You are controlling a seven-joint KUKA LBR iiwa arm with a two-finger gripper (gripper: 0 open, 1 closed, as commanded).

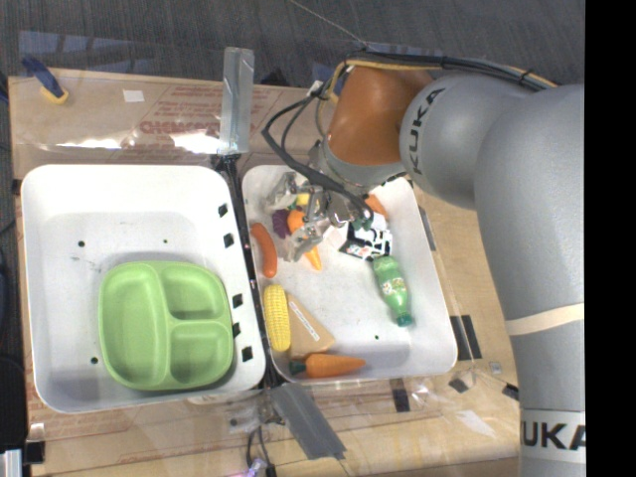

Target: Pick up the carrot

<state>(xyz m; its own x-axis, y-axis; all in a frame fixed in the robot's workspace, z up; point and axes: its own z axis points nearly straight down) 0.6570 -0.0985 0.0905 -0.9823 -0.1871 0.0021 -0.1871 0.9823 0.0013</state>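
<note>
An orange carrot with a green stub (pixel 333 365) lies flat along the front wall of the right bin (pixel 429 296). My gripper (pixel 309 229) is low over the far left part of that bin, well away from the carrot, amid a cluster of small toys. A small orange piece (pixel 315 259) lies just in front of the gripper, and a purple piece (pixel 295 222) and a yellow piece (pixel 280 229) lie beside it. The wrist hides what is straight under it.
In the right bin are an orange-red sausage shape (pixel 264 250) by the left wall, a corn cob (pixel 277 318), a tan card (pixel 309 327), a green bottle (pixel 392 288) and a black-and-white item (pixel 367 239). The left bin (pixel 60 197) holds a green divided plate (pixel 167 323).
</note>
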